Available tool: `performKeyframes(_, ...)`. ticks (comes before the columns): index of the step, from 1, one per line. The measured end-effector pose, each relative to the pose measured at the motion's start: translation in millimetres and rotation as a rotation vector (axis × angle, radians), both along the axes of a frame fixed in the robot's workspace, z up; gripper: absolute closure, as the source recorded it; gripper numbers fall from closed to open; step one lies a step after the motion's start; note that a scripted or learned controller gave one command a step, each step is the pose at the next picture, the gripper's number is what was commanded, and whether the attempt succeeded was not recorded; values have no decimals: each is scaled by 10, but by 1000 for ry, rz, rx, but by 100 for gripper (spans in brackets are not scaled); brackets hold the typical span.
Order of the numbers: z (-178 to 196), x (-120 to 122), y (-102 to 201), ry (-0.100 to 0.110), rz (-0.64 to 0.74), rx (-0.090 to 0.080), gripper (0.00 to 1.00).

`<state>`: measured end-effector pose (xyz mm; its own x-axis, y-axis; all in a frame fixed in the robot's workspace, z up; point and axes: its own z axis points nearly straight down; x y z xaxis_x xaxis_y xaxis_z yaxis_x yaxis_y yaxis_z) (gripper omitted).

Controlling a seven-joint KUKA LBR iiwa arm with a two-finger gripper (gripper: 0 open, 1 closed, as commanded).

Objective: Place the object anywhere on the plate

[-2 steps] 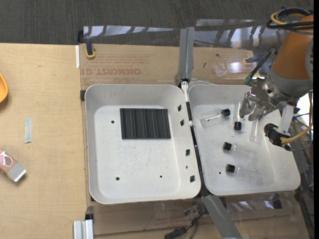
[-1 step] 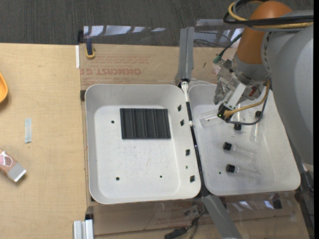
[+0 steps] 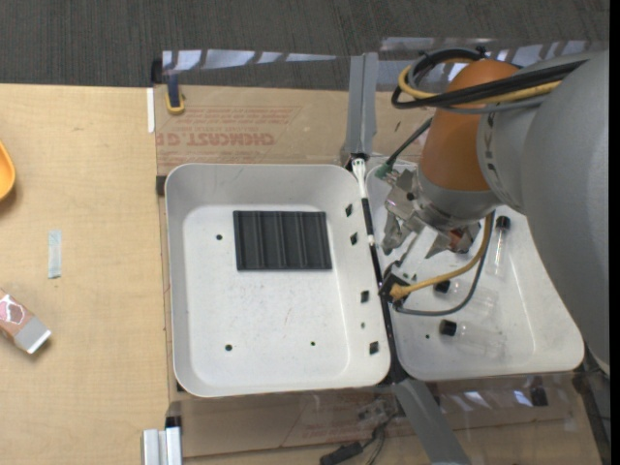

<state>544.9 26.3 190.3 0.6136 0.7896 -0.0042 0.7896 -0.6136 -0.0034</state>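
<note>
Two white bins (image 3: 184, 289) rest on a cardboard-covered table (image 3: 77, 163). Dark carpet (image 3: 242, 8) lies beyond. The pincer (image 3: 412, 245) hangs over the right bin; whether it is open cannot be told.

Even, bright overhead light, soft shadows inside the white bins (image 3: 194, 289), slight blur throughout, mild glare.

The arm (image 3: 542, 134) hides much of the right bin (image 3: 542, 337) and its tool's fingertips.

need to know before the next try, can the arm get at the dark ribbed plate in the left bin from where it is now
Probably yes. The dark ribbed plate lies bare in the left bin, with nothing on it or beside it. The gripper hangs over the right bin, near the divide, so only the low bin walls lie between.
</note>
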Motion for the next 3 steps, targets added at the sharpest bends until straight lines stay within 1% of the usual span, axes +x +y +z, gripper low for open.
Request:
performKeyframes(1, 605, -437, 830, -1, 152, 0, 100)
performKeyframes(2, 707, 643, 1199, -1, 295, -1, 100)
performKeyframes(3, 667, 696, 1808, -2, 549, 0, 100)
